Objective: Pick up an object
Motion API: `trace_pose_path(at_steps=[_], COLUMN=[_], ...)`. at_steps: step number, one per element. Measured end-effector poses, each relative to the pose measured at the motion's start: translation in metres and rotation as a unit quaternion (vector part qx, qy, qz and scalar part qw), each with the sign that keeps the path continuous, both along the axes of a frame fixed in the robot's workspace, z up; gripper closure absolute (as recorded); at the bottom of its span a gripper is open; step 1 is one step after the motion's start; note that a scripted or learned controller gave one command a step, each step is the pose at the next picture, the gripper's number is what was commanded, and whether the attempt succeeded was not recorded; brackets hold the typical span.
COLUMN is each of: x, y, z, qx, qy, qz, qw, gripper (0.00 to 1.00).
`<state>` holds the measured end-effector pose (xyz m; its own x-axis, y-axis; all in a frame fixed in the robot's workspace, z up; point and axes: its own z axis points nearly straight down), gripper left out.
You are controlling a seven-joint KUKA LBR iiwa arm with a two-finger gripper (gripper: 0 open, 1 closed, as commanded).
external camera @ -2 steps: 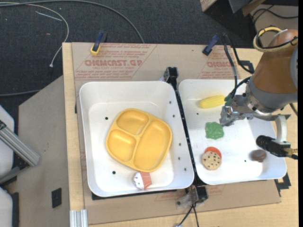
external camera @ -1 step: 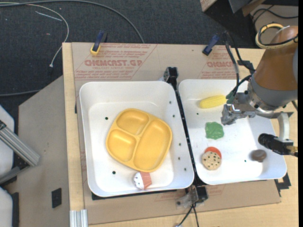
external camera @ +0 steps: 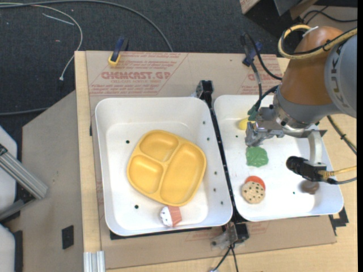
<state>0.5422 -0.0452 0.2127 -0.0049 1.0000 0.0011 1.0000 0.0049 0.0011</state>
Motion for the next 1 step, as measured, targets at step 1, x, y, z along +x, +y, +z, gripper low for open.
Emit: trace_pose_path(at_steps=[1], x=[0.0017], y=[0.0539], z=[0.0139], qx=[0.0002], qy=[0.0], qz=[0.0], qw=[1.0], gripper=[1.0])
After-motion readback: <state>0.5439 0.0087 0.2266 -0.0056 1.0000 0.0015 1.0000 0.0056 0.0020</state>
